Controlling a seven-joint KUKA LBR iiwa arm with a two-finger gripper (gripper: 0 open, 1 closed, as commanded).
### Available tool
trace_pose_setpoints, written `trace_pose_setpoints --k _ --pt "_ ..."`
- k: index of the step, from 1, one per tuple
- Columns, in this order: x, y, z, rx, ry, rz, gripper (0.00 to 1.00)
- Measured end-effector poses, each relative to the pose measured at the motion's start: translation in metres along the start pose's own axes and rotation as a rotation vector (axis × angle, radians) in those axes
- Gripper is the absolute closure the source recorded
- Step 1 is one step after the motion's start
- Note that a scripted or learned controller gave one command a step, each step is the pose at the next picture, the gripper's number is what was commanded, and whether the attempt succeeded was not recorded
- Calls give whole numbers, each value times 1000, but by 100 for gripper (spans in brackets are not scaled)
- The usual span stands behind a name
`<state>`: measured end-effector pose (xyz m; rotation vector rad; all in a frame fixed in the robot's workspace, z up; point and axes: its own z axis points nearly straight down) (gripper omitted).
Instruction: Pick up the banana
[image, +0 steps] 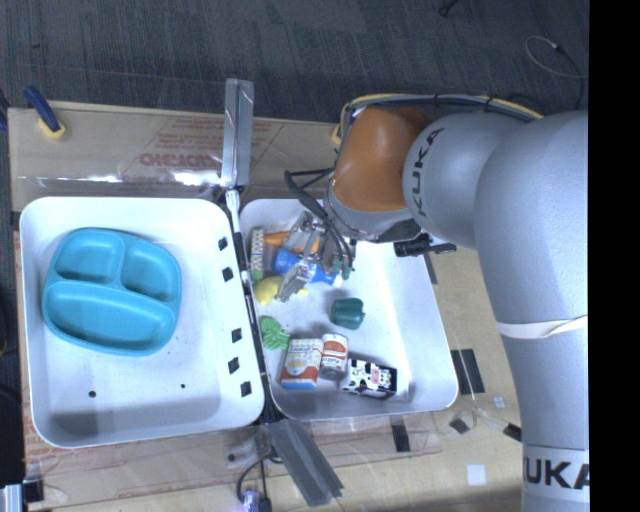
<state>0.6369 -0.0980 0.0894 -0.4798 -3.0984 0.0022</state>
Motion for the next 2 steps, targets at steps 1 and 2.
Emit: trace_pose_setpoints --k 1,2 --pt "-2 1 -7 -1 -4 -4 100" --pt "44 55 -143 -2 -8 75 100"
